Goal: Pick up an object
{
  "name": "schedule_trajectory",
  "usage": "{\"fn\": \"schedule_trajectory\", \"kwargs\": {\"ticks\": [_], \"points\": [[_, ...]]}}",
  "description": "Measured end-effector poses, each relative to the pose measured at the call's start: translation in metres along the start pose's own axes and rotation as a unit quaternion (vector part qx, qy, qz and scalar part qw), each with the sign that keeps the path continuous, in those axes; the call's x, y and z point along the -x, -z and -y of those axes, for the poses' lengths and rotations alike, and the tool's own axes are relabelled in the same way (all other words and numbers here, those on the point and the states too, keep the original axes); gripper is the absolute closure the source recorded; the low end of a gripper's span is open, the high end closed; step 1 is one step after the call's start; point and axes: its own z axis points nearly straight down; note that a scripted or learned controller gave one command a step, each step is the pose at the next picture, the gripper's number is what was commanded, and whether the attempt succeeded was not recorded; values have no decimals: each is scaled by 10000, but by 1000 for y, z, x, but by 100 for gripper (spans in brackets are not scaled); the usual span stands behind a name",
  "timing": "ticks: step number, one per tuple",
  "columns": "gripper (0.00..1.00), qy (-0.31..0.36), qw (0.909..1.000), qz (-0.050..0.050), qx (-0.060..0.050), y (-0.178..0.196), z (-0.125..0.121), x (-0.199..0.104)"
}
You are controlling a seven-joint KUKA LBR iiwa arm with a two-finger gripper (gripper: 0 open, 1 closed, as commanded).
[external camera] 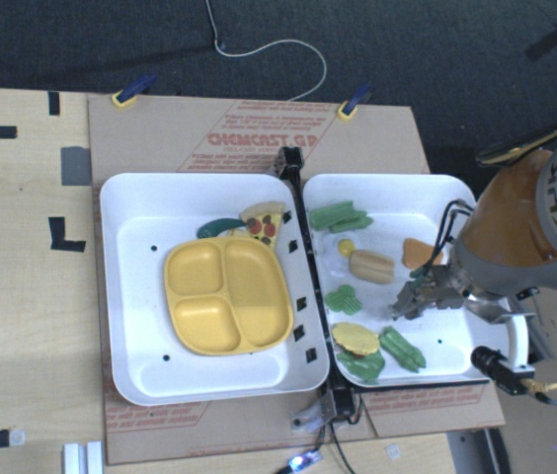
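Gripper (404, 307) low over right bin (456, 191)

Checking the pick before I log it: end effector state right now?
End effector: low inside the right bin, over bare floor; cannot be told whether open or closed, and no object visibly held.

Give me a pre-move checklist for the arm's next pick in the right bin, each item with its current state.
1. End effector is over the right bin: ok.
2. Something held between its fingers: cannot tell.
3. Bare floor around the end effector for a descent: ok.
4. Nearby targets lie apart: tan bread roll and small green leaf are separate, ok.
5. Burger free of neighbours: not ok, it overlaps the green piece beneath it.
6. Yellow divided tray sits in the left bin, away from the arm: ok.
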Motion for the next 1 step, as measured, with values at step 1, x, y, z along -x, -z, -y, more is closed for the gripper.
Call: {"fn": "schedule_trajectory", "kwargs": {"ticks": [1], "points": [[100,7,10000,3,12,61,5,-3]]}}
